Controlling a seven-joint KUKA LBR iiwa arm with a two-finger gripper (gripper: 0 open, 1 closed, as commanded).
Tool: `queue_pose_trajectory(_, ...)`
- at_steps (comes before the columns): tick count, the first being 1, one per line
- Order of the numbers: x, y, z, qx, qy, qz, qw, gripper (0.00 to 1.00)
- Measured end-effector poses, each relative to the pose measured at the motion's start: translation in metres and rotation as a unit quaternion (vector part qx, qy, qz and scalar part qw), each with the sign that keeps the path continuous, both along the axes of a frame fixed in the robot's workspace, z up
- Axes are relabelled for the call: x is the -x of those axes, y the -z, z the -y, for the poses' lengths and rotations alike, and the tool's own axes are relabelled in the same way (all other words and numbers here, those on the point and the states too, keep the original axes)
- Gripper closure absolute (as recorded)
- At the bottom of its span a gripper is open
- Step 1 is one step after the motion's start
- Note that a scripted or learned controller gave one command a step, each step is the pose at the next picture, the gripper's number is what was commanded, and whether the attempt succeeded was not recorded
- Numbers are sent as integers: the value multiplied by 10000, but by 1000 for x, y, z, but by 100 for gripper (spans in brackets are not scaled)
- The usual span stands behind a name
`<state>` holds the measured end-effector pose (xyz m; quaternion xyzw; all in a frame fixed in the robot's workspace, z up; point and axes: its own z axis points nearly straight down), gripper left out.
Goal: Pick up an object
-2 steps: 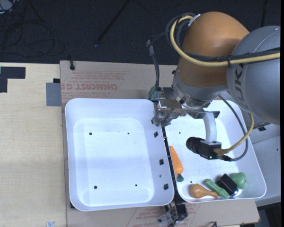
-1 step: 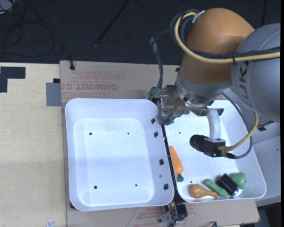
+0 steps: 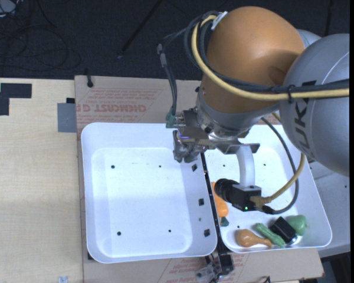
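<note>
My gripper (image 3: 185, 150) hangs under the large grey and orange wrist, over the rim where the two white bins meet, at the far right corner of the left bin (image 3: 141, 199). Nothing shows held in it. Several small objects lie at the near end of the right bin (image 3: 320, 220): an orange piece (image 3: 221, 208) against the divider, a small teal bit (image 3: 224, 221), a tan pear-shaped object (image 3: 249, 238), a long green piece (image 3: 270, 234), a black block (image 3: 282, 229) and a green lump (image 3: 297, 222). The arm hides much of the right bin.
A black module with a green light (image 3: 238, 196) and a yellow cable hangs off the arm just above the objects. Both bins rest on a cardboard sheet (image 3: 118, 102) on the wooden bench (image 3: 29, 170).
</note>
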<state>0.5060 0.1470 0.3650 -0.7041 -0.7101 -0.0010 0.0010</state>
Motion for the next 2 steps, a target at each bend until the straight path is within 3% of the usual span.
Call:
queue_pose_trajectory(1,-1,-7,3,24,12,-31,10000,100)
queue_pose_trajectory(2,-41,-115,13,8,21,45,10000,100)
